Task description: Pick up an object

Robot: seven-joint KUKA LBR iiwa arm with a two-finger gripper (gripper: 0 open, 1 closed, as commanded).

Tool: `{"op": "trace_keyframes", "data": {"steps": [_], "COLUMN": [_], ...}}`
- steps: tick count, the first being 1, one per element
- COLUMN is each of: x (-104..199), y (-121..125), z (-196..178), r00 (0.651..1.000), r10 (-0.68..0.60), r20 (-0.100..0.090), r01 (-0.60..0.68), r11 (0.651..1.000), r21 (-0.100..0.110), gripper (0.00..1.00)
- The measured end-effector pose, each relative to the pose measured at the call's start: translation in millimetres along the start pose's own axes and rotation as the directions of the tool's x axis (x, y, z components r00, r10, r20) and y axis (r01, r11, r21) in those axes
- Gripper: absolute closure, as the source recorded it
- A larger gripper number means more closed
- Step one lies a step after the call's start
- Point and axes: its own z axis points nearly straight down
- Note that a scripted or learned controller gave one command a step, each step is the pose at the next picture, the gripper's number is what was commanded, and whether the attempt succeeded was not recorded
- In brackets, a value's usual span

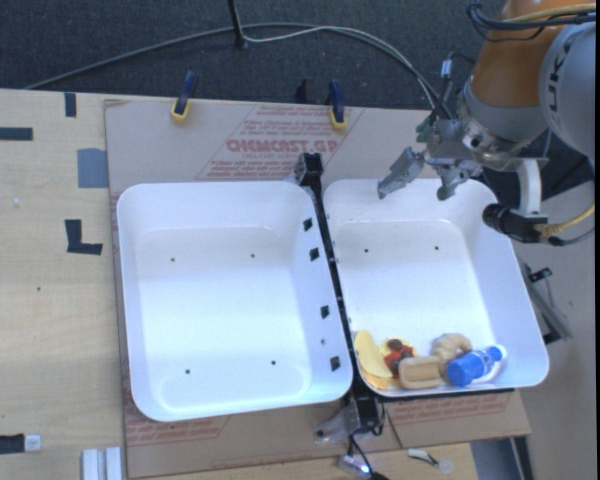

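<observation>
While the grey arm with its orange band (525,43) enters from three o'clock and is cut off by the frame edge, we see its gripper (420,182) poised over the far rim of the right bin (480,258), at about one o'clock in the picture, with its two fingers (397,179) spread apart and nothing between them. The objects lie well away from it, bunched in the near corner of that bin at about five o'clock: a yellow, banana-like piece (368,359) against the wall nearest the left bin, a small dark red and yellow thing (397,349) that we cannot identify, a tan, bread-coloured block (419,372), a pale lumpy item (451,345) behind it, and a blue-capped bottle (474,365) lying on its side, its clear body hard to make out against the white plastic. These pieces touch or overlap, so their outlines blur together. The left bin (220,303) sits just beside the right one, joined by black clips (320,258) along the shared edge. Both rest on a cardboard sheet (250,143) with red print, partly hidden beneath the bins and held by two clamps (183,98) at twelve o'clock. A cable (310,33) runs across the dark floor beyond.
</observation>
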Motion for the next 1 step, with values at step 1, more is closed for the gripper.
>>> {"op": "trace_keyframes", "data": {"steps": [1], "x": [-72.8], "y": [-70.7], "z": [19.6], "r00": [1.000], "r10": [0.008], "r20": [0.002], "r01": [-0.008], "r11": [1.000], "r21": [0.002], "gripper": [0.00]}}
